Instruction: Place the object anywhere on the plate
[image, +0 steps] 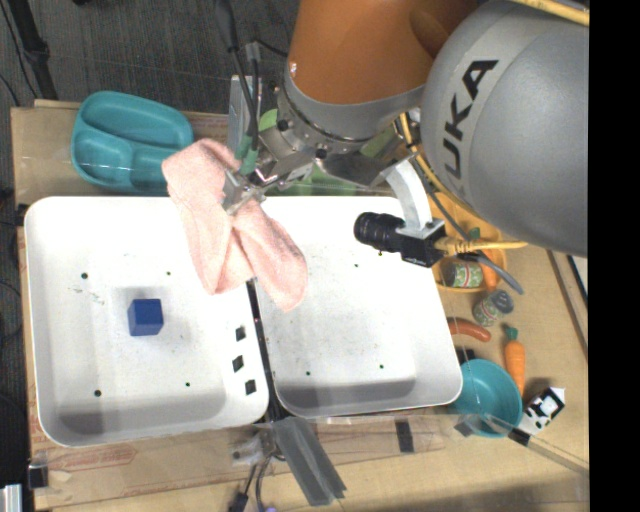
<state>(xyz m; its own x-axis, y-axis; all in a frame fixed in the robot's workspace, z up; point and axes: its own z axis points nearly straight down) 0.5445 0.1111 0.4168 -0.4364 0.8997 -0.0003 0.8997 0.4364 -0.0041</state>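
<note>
Item under transfer: a pink cloth (238, 232), hanging in folds over the divider between the two white bins, its upper end bunched at the gripper (243, 186). The fingers appear closed on the cloth's top edge; the fabric gathers to a pinch point there and drapes freely below, consistent with being lifted rather than lying flat. Its lower corners hang at or just above the bin floors; contact cannot be confirmed.

The arm (400, 70) enters from 1 o'clock, wrist angled down toward the divider, placing the cloth between the bins.

Left bin (60, 400), at 8 o'clock of the cloth: holds a blue cube (146, 316), well apart from the cloth. Right bin (400, 380), at 4 o'clock.

No plate can be positively identified. A teal scoop-shaped dish (128, 138) sits on the bench (560, 300) at 10 o'clock of the cloth, outside the bins; a teal bowl (488, 392) sits at 4 o'clock past the right bin, beside a toy carrot (514, 362).

Judgement: cloth secured, placement not yet done; destination needs confirming.
</note>
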